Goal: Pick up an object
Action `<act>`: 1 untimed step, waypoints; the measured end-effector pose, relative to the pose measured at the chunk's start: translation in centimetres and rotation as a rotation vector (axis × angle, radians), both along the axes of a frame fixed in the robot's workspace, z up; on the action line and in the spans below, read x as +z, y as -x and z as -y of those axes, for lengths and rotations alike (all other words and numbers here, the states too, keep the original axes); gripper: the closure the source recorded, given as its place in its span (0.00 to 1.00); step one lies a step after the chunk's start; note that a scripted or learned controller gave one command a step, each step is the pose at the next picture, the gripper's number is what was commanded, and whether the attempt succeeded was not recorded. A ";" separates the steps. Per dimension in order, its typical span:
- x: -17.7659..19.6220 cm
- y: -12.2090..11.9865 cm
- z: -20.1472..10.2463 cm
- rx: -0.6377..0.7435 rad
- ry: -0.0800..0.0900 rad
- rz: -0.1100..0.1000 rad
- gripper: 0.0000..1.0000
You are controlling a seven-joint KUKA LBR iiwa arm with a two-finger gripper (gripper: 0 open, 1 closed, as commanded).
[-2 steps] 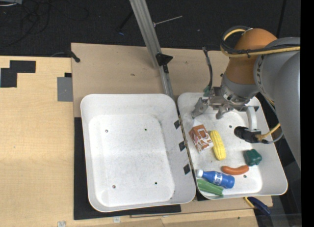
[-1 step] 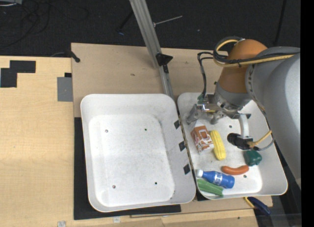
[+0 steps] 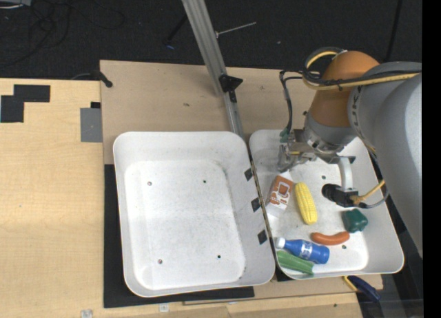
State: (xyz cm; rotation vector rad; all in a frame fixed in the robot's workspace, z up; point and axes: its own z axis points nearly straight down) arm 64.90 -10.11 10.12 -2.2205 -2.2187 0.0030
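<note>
The objects to pick lie loose in the right bin [image 3: 386, 258], within the arm's reach: one corn cob [image 3: 306, 203], one brown carton [image 3: 280, 192], one orange sausage [image 3: 329, 238], one blue bottle [image 3: 305, 250], one green pod [image 3: 294, 263], one dark green piece [image 3: 355, 220]. The gripper [image 3: 289, 153] hangs over the bin's far end; whether it is released or clenched I cannot tell. The left bin [image 3: 182, 213] sits alongside.
</note>
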 end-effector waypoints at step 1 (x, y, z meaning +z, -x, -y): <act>5.4 0.9 0.2 -0.003 0.001 0.006 1.00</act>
